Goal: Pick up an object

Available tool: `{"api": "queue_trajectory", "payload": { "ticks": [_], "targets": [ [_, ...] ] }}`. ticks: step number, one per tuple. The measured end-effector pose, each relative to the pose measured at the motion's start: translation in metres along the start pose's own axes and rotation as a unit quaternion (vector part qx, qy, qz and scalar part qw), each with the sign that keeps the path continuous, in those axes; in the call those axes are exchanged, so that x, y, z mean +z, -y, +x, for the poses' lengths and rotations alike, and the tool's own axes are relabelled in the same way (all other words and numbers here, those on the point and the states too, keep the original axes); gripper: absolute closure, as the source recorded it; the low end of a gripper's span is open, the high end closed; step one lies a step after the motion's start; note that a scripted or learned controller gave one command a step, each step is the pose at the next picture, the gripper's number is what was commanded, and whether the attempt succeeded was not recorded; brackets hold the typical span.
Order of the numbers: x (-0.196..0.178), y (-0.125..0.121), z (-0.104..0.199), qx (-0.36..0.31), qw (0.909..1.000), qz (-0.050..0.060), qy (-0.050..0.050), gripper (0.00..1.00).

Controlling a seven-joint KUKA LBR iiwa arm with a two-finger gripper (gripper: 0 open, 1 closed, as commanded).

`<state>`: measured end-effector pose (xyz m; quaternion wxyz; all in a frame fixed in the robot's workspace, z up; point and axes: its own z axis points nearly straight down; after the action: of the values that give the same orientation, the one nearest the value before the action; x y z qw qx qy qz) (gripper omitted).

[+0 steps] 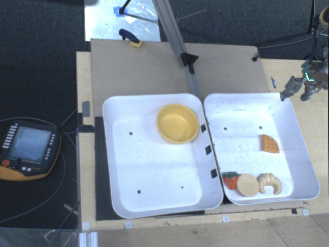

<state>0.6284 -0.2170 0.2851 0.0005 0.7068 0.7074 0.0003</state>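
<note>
My gripper (297, 92) hangs at the far right, just past the back right corner of the right bin (241, 107). Its two fingers are spread apart with nothing between them, so it is open. Inside that bin lie an orange waffle piece (269, 143) near the right wall and, along the front, a red tomato-like item (230, 179), a round tan bun (248, 184) and a croissant (270, 183). A yellow bowl (178, 123) stands upright at the back of the left bin (128, 189). All of these are well apart from the gripper.
A slanted metal pole (172, 27) crosses the back of the bench and ends at a black clamp (188, 59) behind the bins. A blue and yellow clamp (129, 36) lies at the back left. A teach pendant (28, 148) rests on the floor to the left.
</note>
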Motion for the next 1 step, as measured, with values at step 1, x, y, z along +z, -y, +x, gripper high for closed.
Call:
{"api": "queue_trajectory", "payload": {
  "ticks": [1],
  "targets": [
    [0.0, 0.0, 0.0, 0.0, 1.0, 0.0, 0.0, 0.0]
  ]
}}
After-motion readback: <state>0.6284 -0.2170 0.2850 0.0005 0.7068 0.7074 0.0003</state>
